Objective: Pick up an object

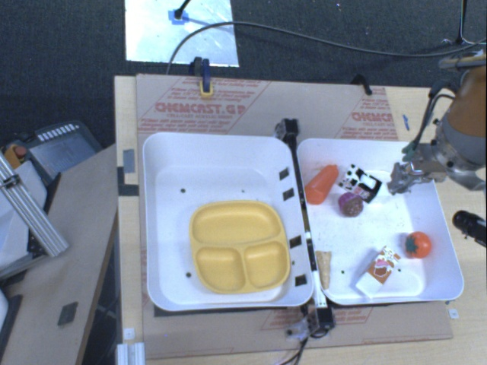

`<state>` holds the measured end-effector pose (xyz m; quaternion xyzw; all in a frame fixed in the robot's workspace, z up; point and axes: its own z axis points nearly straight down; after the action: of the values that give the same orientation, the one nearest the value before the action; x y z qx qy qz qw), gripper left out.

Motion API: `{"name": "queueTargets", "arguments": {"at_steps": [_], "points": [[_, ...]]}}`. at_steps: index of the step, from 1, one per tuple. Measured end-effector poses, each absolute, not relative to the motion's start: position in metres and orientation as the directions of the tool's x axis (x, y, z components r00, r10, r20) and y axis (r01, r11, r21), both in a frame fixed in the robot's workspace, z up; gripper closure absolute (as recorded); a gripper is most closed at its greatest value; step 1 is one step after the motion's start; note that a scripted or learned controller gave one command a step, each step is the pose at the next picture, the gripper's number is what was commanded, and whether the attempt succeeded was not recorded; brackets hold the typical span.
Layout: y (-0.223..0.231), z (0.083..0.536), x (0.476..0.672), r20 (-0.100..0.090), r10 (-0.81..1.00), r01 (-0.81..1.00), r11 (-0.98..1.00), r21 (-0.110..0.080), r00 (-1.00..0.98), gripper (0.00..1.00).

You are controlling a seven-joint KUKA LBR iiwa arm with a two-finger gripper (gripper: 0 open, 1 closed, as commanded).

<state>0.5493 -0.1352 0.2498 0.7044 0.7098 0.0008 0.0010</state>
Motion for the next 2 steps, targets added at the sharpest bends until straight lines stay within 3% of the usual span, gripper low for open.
{"name": "queueTargets", "arguments": {"at_steps": [2], "points": [[-0.028,0.255,0.546,0.000,1.000,1.000,0.006,0.001,-0.006,1.00]]}}
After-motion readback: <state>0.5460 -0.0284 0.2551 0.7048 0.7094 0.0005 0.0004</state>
